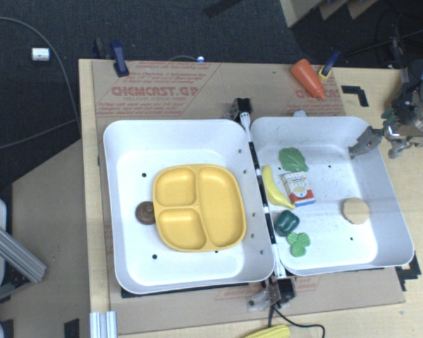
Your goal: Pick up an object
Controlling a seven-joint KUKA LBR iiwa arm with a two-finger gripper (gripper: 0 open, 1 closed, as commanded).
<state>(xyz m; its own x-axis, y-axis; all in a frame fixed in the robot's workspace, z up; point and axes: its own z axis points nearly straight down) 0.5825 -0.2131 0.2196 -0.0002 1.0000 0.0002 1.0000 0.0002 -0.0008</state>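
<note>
The right bin (pixel 381 248) holds a yellow banana (pixel 275 187), a flat green leaf (pixel 293 159), a small red and white carton (pixel 298 187), a dark green pepper (pixel 286 222), a small light green piece (pixel 298 243) and a beige round lump (pixel 355 210). My gripper (pixel 381 146) hangs over that bin's upper right rim, open, with nothing between its fingers. It stands well to the right of the carton and above the beige lump.
In the left bin (pixel 127 139) lies a yellow divided plate (pixel 197 208) with a brown round thing (pixel 146 213) at its left side. An orange carrot-like toy (pixel 309 79) and a blue clamp (pixel 118 58) lie on the bench behind the bins.
</note>
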